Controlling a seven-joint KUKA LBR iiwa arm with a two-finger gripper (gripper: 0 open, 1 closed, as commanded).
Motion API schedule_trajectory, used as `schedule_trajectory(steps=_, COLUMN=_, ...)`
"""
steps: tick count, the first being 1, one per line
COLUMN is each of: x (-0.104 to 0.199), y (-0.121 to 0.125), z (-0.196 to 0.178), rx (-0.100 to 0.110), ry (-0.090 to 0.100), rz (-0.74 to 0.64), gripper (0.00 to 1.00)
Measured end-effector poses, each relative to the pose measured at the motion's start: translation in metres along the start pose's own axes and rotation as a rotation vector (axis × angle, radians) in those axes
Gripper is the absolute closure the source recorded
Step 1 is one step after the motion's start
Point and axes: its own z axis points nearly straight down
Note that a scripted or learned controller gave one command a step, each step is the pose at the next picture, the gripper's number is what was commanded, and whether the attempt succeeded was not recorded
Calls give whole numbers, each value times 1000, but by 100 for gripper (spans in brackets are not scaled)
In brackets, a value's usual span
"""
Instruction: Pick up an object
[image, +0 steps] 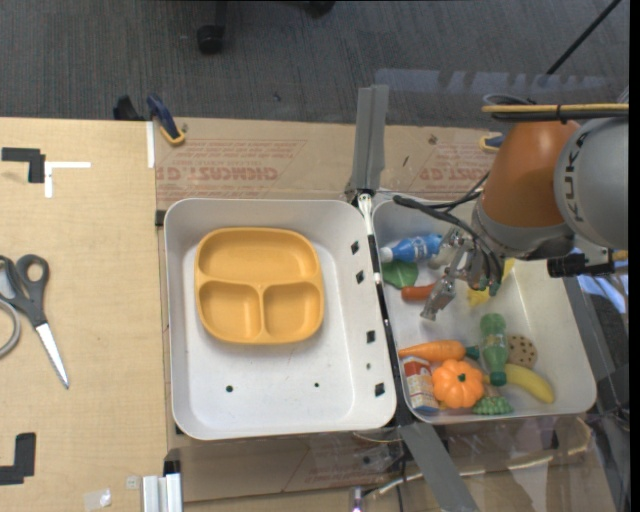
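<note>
We look down on 2 white bins on the surface: the left bin (190, 400) carries a yellow divided plate (261, 284), and the right bin (570, 340) carries the toys from which 1 is to be picked. The tool (447, 287) hangs over the upper middle of the right bin, below the orange band of the arm (530, 175), and we cannot tell whether it is spread or pressed together; nothing can be made out in its grip. The nearest candidates lie just to its left: a red-orange piece (418, 293) close beside the tip, its long axis roughly left to right, a green piece (399, 276) just above that, and a blue-and-white bottle (412, 248) higher still, lying on its side toward the bin's top wall. The rest sit below the tool, toward the near wall: a carrot (432, 351), a small pumpkin (459, 383), a can (419, 386), a green bottle (493, 340), a cookie (520, 349) and a banana (528, 382). We judge the coming move turns on a short shift left and down toward the red-orange piece. The wrist hides part of a yellow item (480, 294) on its right, and the tool's metal parts blur against the white floor.
</note>
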Motion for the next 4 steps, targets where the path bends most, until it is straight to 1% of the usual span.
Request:
schedule_trajectory(steps=1, x=1, y=9, z=1, rx=1, ry=2, rz=162, gripper=0)
schedule_trajectory(steps=2, x=-16, y=-17, z=0, rx=1, ry=0, rz=279, gripper=0)
schedule_trajectory(steps=3, x=-3, y=-5, z=1, rx=4, ry=6, rz=567, gripper=0)
schedule_trajectory(steps=4, x=15, y=-5, z=3, rx=5, ry=6, rz=720, gripper=0)
